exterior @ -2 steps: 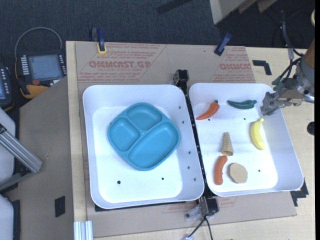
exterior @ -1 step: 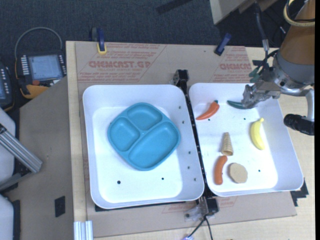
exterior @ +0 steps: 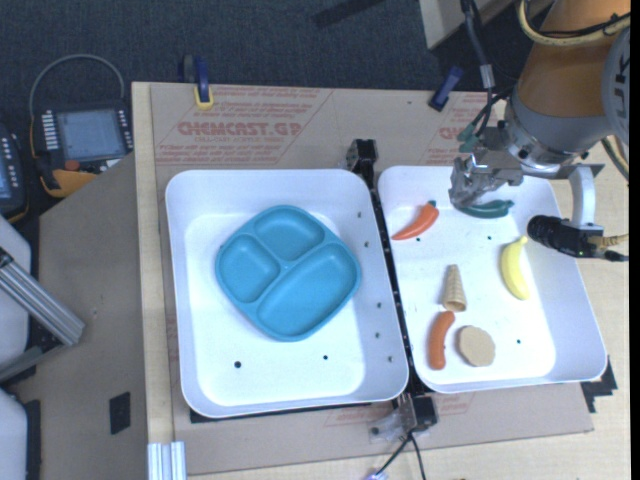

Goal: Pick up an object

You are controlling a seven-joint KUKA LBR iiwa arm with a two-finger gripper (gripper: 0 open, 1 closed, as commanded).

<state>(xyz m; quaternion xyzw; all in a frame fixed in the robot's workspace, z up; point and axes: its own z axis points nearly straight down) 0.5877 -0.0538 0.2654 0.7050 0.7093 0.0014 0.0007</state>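
Pincer (exterior: 478,190) low over far end of right bin (exterior: 580,363), directly above teal curved piece (exterior: 488,208); grip state impossible to tell (body hides tips). Advice: descend straight, centre on piece, close only once astride it, lift slowly. Teal piece: thin, flat, crescent-like, mostly hidden; lies just right of carrot (exterior: 415,221), well apart from banana (exterior: 514,268).

Even, bright overhead lighting renders both white bins (exterior: 275,378) close to overexposed, with mild glare along their rims and only soft, short shadows beneath the blue plate (exterior: 288,271). The surrounding dark floor (exterior: 250,28) stays dim and grainy. Focus is moderate throughout, with slight softness and compression noise toward the frame edges.
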